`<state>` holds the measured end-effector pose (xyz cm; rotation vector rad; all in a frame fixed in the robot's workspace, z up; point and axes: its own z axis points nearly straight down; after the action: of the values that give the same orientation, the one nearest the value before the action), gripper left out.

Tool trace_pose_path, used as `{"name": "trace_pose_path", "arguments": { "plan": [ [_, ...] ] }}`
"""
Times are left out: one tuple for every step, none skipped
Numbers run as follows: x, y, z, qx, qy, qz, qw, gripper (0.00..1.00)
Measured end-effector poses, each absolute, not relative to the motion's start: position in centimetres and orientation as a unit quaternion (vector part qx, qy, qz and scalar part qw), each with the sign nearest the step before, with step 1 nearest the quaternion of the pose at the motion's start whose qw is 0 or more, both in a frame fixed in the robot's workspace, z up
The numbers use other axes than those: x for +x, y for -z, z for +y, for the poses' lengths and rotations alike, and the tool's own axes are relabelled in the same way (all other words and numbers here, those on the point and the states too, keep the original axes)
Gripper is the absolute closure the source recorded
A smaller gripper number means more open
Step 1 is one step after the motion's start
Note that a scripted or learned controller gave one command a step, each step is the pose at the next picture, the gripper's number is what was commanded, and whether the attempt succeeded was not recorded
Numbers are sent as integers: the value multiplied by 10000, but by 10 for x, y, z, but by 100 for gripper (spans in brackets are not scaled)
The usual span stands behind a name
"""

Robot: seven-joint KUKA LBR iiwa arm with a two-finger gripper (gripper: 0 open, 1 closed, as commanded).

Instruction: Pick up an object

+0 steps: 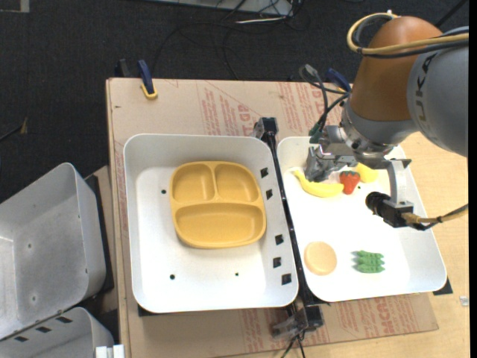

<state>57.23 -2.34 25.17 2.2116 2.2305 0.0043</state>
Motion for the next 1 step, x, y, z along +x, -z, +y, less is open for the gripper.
{"name": "trace_pose_path", "arguments": {
  "plan": [
    [586, -255, 28, 7040, -13, 7102, 1, 100]
  ]
}}
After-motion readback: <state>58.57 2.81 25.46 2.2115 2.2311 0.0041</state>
